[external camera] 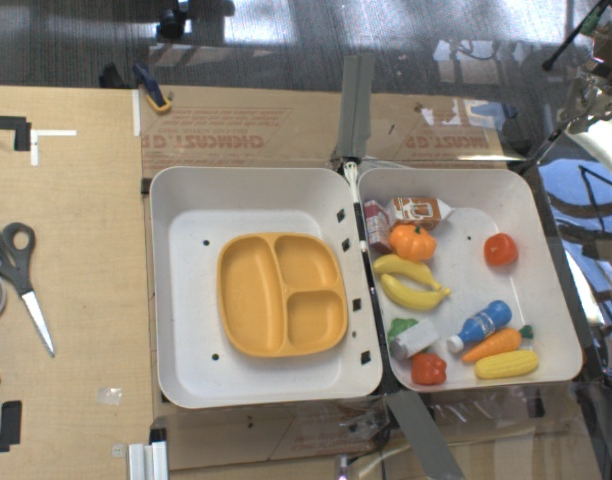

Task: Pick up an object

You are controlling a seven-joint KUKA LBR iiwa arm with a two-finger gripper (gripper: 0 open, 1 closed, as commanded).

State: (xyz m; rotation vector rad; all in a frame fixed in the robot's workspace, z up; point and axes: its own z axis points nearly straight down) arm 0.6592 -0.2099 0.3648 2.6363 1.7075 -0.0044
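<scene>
The right bin [531,213] holds several toy foods: a brown carton [418,210], an orange pumpkin [413,241], two yellow bananas [411,280], a red tomato [500,250], a blue bottle [480,325], an orange carrot [492,344], a yellow corn cob [505,365], a red pepper [428,369] and a white-and-green pack [410,334]. In the left bin [181,268] lies a yellow divided plate [282,294].
Scissors [24,278] lie on the bench at the far left. Cardboard [236,128] lines the bench behind the bins. A grey divider bar [356,98] runs back from between the bins. Cables and dark gear stand at the right edge.
</scene>
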